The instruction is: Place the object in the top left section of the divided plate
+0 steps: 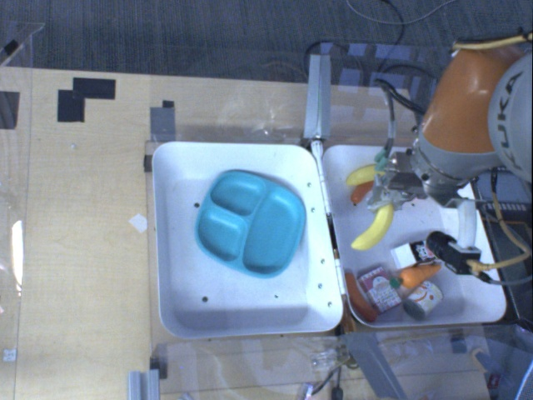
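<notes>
Camera view, looking down at a slant, and here is the bench (92,248) with its two white bins side by side. In the left bin (179,307) the blue divided plate (250,222) lies near the middle, turned a little askew, with two small sections on its left side and one large section on its right. All three sections show bare blue.

Over to the right bin (491,307), where the clutter is. A yellow banana (374,227) lies along the bin's left-centre, tilted, and a second, smaller banana (361,174) sits close to the bin's far edge with an orange-red piece (361,192) just beside it. Along the near edge there is a red packet (379,289), a carrot (416,274) and a small white can (421,299), all crowded together near the near left corner.

The arm (475,98) reaches in from the right, orange band bright above the wrist, and the gripper (391,186) hangs low over the far half of the right bin, just above the upper end of the larger banana. How far apart its tips stand I cannot tell from here, nor whether anything sits between them. A black cable fitting (450,252) pokes out below the wrist.
</notes>
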### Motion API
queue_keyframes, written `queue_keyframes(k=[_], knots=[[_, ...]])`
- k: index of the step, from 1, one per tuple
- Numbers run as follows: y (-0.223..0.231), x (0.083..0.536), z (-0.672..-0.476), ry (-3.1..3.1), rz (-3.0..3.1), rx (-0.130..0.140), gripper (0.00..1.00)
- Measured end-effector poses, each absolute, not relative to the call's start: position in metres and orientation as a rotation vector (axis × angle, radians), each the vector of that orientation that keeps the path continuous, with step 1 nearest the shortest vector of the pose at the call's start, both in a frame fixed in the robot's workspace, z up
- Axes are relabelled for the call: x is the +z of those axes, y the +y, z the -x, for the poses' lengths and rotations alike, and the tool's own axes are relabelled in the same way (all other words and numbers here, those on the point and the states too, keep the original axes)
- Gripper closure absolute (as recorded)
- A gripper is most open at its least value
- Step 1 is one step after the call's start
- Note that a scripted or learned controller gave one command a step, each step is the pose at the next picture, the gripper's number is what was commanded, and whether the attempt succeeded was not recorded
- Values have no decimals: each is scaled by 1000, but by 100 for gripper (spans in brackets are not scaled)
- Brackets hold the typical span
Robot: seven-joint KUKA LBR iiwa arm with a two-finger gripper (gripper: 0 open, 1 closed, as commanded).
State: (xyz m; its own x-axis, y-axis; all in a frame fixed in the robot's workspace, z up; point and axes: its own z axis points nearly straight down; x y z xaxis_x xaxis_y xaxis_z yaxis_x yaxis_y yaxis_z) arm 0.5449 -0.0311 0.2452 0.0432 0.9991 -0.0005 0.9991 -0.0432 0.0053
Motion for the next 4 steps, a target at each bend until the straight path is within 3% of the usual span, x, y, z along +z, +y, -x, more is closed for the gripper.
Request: queue_keyframes(k=[1, 2, 3, 4], knots=[[38, 248, -579, 2096, -2338, 5, 100], [94, 255, -598, 2073, -2358, 5, 100], [167, 225, -669, 2246, -2192, 5, 100], [234, 253, -664, 2239, -2199, 10, 100]])
